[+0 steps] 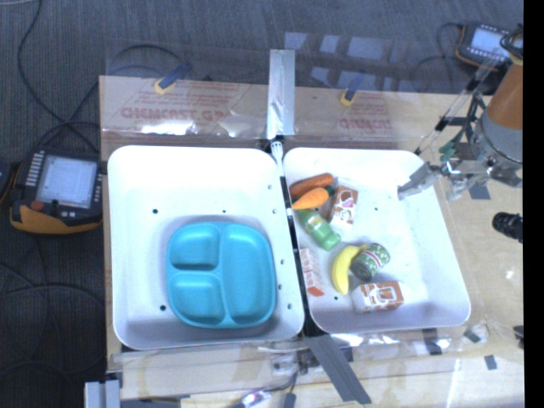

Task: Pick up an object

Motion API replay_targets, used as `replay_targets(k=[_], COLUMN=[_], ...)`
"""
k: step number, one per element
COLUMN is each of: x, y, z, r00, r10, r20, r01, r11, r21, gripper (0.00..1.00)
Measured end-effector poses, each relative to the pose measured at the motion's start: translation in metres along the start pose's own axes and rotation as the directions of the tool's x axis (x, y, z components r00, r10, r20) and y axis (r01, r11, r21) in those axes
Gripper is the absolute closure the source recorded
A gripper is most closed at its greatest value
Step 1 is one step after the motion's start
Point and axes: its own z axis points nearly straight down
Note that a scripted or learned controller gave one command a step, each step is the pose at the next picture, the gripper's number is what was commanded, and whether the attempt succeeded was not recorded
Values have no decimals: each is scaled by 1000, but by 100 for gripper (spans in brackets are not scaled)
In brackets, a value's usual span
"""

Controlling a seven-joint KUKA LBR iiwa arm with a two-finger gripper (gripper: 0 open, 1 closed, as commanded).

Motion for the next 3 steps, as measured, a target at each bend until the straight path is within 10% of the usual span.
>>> replay_targets(k=[1,2,3], x=[73,36,84], y=[39,44,84], z=[89,83,148], r00=[999,999,945], r10=[-41,-41,-326], r20=[1,2,8], r01=[41,41,326], r11=[999,999,945], r21=[1,-1,-11], gripper=[0,0,0])
